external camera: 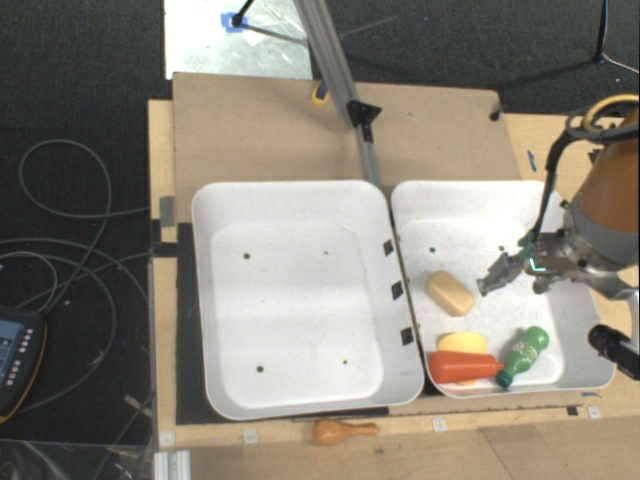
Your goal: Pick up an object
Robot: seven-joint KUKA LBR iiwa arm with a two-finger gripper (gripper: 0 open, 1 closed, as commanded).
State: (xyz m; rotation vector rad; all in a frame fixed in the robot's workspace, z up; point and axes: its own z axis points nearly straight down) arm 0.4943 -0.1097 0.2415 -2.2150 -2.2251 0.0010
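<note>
In the right bin (470, 203) lie a tan bread-like block (450, 293), a yellow piece (462, 343), a red-orange carrot-like piece (463, 366) and a green bottle (523, 353). My gripper (497, 276) hangs over the right bin, its fingers pointing left. Its tips sit just to the right of the tan block, with a small gap between. Nothing shows between the fingers.
The left bin (295, 298) lies beside the right one. A small orange-brown pear-shaped toy (343, 430) rests on the bench in front of the bins. A metal pole (335, 63) slants across the back, and cables run along the floor at left.
</note>
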